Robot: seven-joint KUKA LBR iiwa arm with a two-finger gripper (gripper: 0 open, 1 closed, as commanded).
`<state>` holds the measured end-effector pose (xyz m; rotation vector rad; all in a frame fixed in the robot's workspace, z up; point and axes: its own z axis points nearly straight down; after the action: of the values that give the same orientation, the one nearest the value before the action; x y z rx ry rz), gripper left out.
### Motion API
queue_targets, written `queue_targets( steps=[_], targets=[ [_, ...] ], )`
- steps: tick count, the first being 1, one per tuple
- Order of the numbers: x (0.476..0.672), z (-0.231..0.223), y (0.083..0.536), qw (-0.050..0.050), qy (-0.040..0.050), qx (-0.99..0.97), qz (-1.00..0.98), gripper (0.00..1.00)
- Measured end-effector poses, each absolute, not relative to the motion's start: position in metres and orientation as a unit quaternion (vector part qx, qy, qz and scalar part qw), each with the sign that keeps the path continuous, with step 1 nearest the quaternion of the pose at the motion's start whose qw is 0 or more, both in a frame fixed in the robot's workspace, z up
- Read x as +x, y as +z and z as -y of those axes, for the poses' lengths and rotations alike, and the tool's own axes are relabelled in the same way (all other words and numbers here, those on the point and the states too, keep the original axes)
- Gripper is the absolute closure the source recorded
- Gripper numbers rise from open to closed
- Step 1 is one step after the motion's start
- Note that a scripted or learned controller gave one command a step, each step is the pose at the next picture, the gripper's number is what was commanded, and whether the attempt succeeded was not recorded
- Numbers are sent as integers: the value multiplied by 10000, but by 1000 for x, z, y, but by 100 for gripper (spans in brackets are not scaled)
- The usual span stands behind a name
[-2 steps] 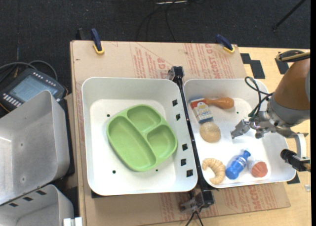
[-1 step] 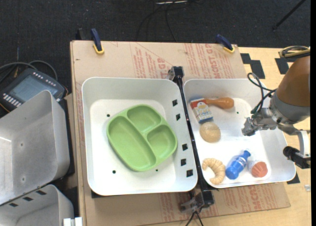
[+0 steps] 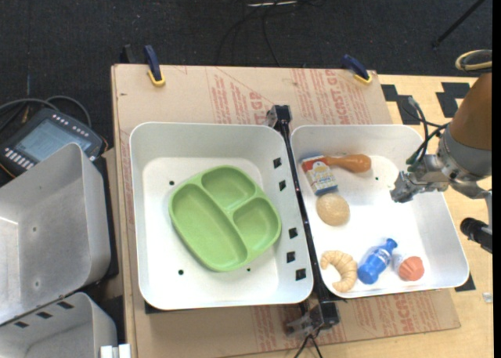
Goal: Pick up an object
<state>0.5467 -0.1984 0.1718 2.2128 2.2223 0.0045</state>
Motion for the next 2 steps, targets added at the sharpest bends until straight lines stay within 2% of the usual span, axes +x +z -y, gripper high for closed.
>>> queue_targets(
  steps=[1, 2],
  targets=[
    [548, 198, 225, 24, 10, 7056, -7086, 100],
    [540, 155, 221, -9, 1, 7049, -7093, 100]
  ],
)
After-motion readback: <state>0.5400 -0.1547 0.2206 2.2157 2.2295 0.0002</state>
